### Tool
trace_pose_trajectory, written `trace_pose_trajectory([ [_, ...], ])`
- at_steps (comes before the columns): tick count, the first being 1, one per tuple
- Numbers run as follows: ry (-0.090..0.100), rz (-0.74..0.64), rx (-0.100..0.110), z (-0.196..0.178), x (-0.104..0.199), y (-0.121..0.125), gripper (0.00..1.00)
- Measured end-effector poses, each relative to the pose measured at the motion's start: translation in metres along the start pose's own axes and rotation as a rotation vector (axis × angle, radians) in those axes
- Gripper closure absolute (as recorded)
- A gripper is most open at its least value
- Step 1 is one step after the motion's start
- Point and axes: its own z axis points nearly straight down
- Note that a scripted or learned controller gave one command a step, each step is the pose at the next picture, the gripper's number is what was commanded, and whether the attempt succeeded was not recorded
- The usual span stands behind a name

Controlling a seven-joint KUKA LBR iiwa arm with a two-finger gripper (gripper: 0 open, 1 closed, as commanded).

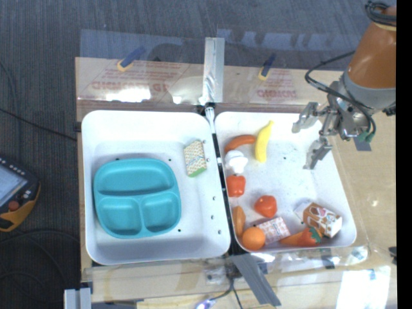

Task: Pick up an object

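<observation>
- The end effector (313,138) hangs at the upper right of the frame, over the upper right corner of the right bin (344,201), its fingers apart with nothing between them.
- Nothing is lifted yet; judging from this, the task is at its start, with approach, grasp and lift all left.
- Candidates lie in the right bin: a yellow banana (262,140) nearest, up the middle; a red tomato (265,205) lower down; an orange (253,238) and a small carton (322,219) along the bottom edge.
- The left bin (90,172) holds a teal divided tray (136,195) and a sponge (195,158).
</observation>
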Motion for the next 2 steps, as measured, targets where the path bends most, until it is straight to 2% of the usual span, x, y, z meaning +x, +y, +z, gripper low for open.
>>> trace_pose_trajectory([
  [1, 0.002, 0.003, 0.000, 0.106, -0.046, 0.018, 0.00],
  [2, -0.002, 0.108, 0.000, 0.151, -0.040, 0.048, 0.00],
])
